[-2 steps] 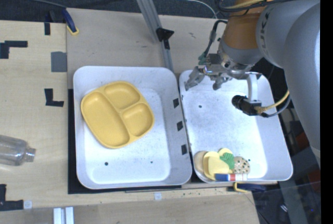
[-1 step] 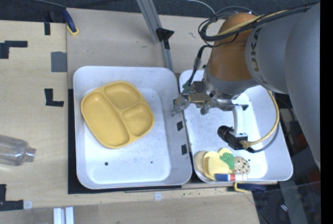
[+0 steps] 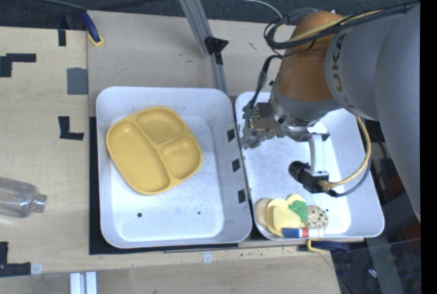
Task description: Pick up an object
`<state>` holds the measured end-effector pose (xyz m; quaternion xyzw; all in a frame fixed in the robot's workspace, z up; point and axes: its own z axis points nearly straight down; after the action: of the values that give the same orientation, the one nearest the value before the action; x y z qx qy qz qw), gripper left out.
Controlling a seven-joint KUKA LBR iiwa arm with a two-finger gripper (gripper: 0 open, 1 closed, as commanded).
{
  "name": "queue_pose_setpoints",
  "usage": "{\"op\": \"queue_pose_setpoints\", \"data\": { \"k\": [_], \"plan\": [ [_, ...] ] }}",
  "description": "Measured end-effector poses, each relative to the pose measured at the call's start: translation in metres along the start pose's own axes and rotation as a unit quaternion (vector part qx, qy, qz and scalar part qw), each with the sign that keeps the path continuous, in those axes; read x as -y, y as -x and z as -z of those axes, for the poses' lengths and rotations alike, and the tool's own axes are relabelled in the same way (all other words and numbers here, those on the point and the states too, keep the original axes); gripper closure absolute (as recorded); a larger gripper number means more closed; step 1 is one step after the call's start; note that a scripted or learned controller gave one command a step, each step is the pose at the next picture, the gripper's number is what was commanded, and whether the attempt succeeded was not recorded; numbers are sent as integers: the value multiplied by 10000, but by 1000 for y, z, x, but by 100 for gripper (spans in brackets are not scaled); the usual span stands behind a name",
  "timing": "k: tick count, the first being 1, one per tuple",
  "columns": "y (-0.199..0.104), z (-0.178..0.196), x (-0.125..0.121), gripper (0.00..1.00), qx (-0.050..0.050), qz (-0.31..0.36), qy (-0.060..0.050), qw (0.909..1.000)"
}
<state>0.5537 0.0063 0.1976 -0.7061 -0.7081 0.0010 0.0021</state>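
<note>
A yellow divided plate [image 3: 153, 148] lies in the left bin [image 3: 164, 224], tilted toward its upper left. In the right bin [image 3: 355, 217], a small pile of objects sits at the front edge: a pale yellow piece [image 3: 276, 216], a green piece [image 3: 298, 207] and a speckled tan piece [image 3: 315, 217], with a red and blue item [image 3: 300, 234] beneath them. My gripper [image 3: 254, 130] hangs low over the right bin's upper left part, close to the wall between the bins. It is well apart from the pile.
A clear plastic bottle [image 3: 19, 198] lies on the wooden bench at the far left. A metal pole [image 3: 194, 13] slants down to the bins' back edge. The arm's grey body [image 3: 382, 67] and a black cable fitting [image 3: 307, 177] cover much of the right bin.
</note>
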Motion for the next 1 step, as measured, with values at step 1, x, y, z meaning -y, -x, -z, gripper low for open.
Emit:
{"op": "queue_pose_setpoints", "data": {
  "k": [1],
  "plan": [
    [-28,-10,51,100,5,-6,-16,10000]
  ]
}}
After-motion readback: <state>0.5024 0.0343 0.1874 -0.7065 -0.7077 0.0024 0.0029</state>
